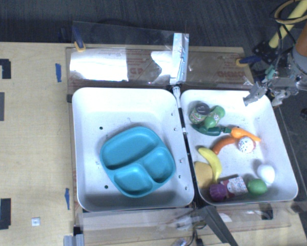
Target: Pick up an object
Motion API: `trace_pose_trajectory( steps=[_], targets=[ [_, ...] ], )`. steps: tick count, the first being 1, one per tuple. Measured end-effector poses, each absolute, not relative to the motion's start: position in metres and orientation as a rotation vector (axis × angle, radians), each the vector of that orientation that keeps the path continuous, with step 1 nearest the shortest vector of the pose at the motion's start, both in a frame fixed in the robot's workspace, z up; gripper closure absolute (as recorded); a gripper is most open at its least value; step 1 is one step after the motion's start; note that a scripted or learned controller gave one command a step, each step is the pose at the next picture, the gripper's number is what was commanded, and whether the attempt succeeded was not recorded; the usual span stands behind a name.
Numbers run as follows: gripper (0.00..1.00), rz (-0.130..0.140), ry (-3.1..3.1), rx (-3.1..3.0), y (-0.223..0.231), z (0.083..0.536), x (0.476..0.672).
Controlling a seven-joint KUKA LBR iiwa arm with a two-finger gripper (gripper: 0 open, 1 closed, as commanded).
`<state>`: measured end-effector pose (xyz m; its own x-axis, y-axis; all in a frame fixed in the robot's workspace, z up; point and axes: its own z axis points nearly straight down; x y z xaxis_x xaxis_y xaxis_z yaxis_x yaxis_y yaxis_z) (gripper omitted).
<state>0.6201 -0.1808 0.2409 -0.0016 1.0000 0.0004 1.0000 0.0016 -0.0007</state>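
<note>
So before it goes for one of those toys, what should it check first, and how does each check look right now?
1. Objects to pick in the right bin: ok; the banana, carrot, white egg and lime lie there.
2. Gripper holding nothing: cannot tell; it is small and blurred at the bin's far right corner.
3. Free target: ok; the egg lies apart from its neighbours.
4. Crowded spots: not ok; the lime, bottle and purple toy touch along the near wall.
5. Left bin: holds just a blue tray; ok.
</note>
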Motion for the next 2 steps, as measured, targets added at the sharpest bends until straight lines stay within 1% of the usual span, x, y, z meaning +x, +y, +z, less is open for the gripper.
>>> trace_pose_trajectory(
  steps=[1, 2],
  targets=[
    [0.00, 0.001, -2.267, -2.175, -0.180, 0.111, 0.587],
    [0.00, -0.001, -2.087, -2.346, -0.178, 0.086, 0.590]
  ],
)
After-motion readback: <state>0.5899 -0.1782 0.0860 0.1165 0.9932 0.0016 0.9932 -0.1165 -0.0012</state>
